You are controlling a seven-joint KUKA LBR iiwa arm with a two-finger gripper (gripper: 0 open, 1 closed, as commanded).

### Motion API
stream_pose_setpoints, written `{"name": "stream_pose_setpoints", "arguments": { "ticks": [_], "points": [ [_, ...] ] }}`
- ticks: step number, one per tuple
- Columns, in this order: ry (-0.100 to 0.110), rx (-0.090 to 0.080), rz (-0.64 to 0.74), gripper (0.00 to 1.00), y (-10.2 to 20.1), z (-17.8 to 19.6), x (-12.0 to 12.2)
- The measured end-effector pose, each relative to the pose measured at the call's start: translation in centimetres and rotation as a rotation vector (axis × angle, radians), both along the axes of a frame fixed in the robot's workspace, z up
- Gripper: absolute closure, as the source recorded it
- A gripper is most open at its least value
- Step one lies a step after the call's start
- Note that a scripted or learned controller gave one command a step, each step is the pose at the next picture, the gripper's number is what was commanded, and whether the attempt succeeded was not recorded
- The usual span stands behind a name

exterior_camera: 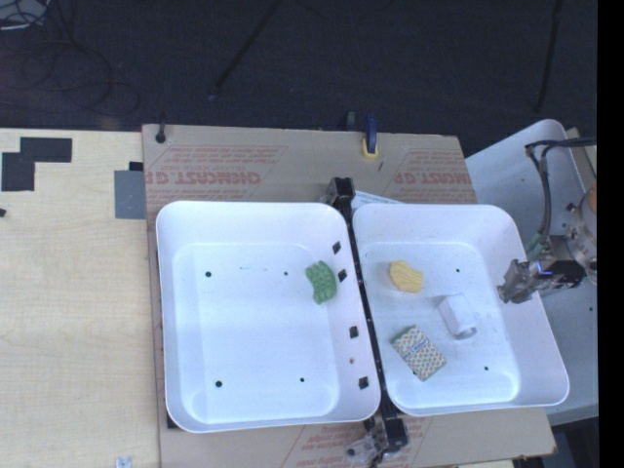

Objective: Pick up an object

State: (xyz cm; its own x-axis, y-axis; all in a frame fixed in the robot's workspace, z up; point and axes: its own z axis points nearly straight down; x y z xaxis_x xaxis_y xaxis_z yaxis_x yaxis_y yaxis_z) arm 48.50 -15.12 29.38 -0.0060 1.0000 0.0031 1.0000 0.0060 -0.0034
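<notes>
The left bin (185, 261) holds a green lumpy object (321, 281) near its right wall. In the right bin (507, 232) lie a yellow object (406, 277), a small white cylinder (455, 316) and a patterned flat packet (419, 351). My gripper (515, 288) hangs at the right rim of the right bin, to the right of the white cylinder and apart from it. I see nothing held in it.
A black clip strip (351, 291) runs along the divide between the bins. The bins rest on a cardboard sheet (253, 164) on a pale wooden bench (68, 291). Cables and the arm's wrist (570, 252) stand at the far right.
</notes>
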Motion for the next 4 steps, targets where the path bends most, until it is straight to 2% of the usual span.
{"name": "stream_pose_setpoints", "arguments": {
  "ticks": [1, 2, 3, 4],
  "points": [
    [-0.001, -0.005, -0.011, 1.0, -6.6, 0.0, -1.0],
    [-0.003, -0.003, 0.0, 1.0, -1.0, 1.3, 1.8],
    [-0.003, -0.005, -0.01, 1.0, -6.5, 2.2, -1.1],
    [0.001, 0.001, 0.001, 1.0, 1.0, 0.7, -0.4]
  ]
}}
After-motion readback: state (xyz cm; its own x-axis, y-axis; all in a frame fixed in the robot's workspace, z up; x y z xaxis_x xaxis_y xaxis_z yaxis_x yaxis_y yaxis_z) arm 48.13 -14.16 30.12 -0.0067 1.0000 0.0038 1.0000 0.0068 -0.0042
